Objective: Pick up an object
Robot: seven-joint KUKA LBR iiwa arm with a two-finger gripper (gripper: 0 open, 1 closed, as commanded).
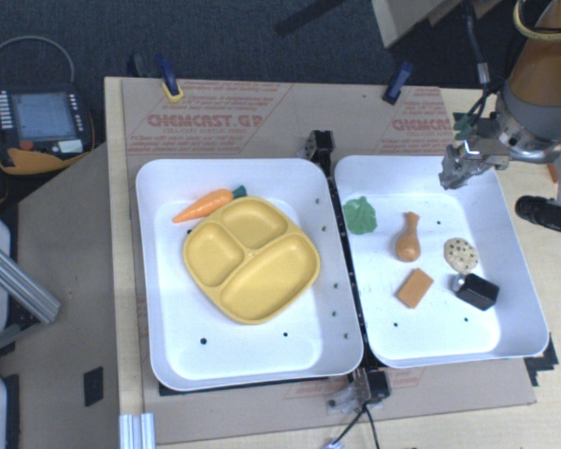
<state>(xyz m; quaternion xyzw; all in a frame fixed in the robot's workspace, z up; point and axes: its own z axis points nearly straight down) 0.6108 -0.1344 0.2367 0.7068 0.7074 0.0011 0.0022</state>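
Camera view had the claw point(460, 173) hanging over the right bin's point(505, 340) far edge, gripping nothing; couldn't tell how wide it sat. Closest grab option was the tan drumstick point(409, 237), below and a bit left of the claw, long axis running near-to-far, narrow end pointing toward the far rim.

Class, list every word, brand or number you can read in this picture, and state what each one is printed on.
"CHEMCAST GP": red print on the brown paper-covered board under the two bins, at upper left; it repeats, partly cut off, at upper right.
The smaller red lines above and below it: too blurred to read.
The screen of the grey handheld control pendant: too small to read.
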